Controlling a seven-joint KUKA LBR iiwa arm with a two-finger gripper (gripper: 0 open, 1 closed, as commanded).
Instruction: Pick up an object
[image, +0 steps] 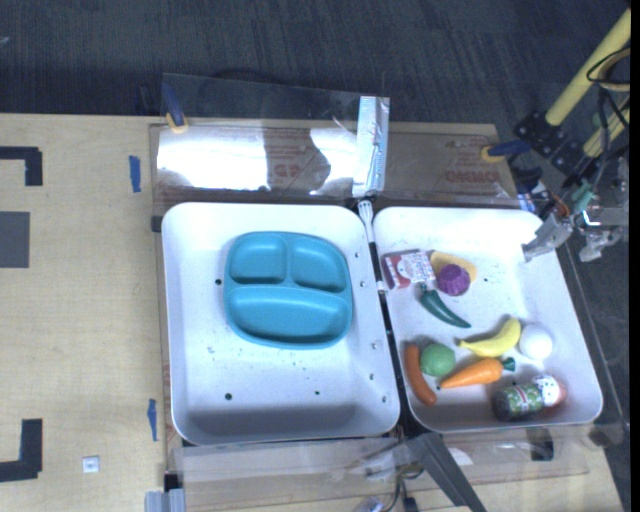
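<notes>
Overhead, at a slant, two shallow white bins sat side by side on a pale wooden worktop (70, 330); the left bin (190, 400) held a blue divided plate (289, 288); the right bin (575, 330) held a cluster of toy foods. Along its upper part lay a red packet (407, 268), a purple plum-like fruit (454, 278) and a dark green chilli (443, 308); lower down lay a yellow banana (494, 340), a white egg (536, 344), a green lime (437, 359), an orange carrot (472, 375), a sausage (417, 378) against the lime, and a small labelled bottle (527, 397) lying on its side. The tool (548, 238) hung at the far right corner of the right bin, near the rim, well apart from every item; whether it was apart or together could not be told, as it was small and blurred; nothing showed in its grip. By my judgement the task stood at its start, with approach still to be made; the next move called for travelling inward over the bin, choosing one item with free space around it, such as the plum or egg, then descending with the tool parted around it.
</notes>
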